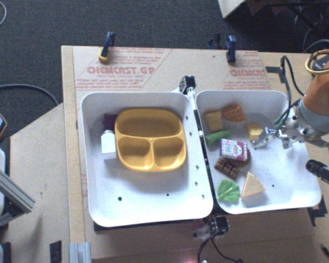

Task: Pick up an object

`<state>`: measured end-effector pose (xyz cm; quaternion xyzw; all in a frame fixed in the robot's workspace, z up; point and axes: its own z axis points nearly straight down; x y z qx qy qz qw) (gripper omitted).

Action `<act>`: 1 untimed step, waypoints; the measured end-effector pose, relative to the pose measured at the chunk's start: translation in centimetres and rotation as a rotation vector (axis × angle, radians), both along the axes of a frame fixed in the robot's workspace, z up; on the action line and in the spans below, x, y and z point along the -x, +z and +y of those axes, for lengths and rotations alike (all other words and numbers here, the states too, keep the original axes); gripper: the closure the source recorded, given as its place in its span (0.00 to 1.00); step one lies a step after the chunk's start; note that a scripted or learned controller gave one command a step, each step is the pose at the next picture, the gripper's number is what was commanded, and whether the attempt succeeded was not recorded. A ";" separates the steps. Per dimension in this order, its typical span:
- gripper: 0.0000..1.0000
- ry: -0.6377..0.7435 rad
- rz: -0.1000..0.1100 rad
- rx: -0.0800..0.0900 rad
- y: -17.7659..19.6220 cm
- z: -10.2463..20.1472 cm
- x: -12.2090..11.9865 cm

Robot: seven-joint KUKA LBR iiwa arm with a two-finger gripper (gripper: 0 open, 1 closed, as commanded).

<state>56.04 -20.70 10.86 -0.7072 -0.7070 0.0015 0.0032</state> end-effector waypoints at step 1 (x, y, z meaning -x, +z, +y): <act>0.00 0.000 -0.001 0.000 -2.6 0.1 0.1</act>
